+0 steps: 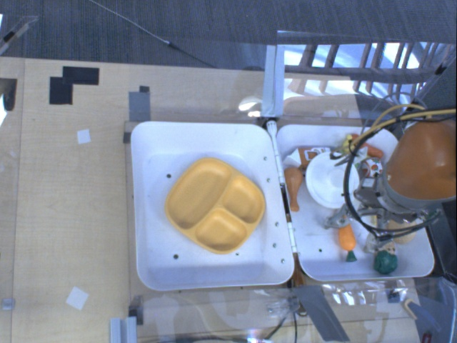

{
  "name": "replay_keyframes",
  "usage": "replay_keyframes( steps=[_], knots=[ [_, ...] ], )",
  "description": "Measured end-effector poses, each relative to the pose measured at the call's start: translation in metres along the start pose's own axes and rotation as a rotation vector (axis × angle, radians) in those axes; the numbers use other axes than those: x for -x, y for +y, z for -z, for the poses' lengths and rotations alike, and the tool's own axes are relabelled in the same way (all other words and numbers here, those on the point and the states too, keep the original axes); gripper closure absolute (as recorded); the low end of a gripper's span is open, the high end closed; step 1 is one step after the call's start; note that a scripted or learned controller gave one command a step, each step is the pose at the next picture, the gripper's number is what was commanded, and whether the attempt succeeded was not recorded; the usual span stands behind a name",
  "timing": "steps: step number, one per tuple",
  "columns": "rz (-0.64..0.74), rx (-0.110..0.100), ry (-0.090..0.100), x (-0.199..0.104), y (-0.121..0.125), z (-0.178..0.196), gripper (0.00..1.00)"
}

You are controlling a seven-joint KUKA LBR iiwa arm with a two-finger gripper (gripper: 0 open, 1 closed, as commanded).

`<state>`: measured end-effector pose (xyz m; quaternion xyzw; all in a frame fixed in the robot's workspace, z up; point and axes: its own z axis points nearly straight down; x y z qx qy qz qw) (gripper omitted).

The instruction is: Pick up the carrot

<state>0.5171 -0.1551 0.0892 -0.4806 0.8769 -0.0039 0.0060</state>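
The carrot [347, 239] is small and orange, with a green tip pointing toward the front. It lies in the right bin [314, 263] near its front wall. My gripper [354, 233] hangs low over it, below the arm's orange band [425, 164]. One grey finger [334, 222] shows left of the carrot's top end and the other stands to its right. The fingers are spread apart, and the carrot rests on the bin floor between them.
A white round dish [327, 181] and a brown-orange drumstick-like piece [293, 184] sit behind the carrot. A dark green item [385, 263] lies at the front right corner. Small toys [371, 152] crowd the back. The left bin [150, 263] holds a yellow divided plate [214, 204].
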Motion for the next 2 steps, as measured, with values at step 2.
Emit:
replay_keyframes(
  steps=[2],
  knots=[
    [0.185,0.002,-0.001,0.035,0.022,0.100,1.00]
  ],
)
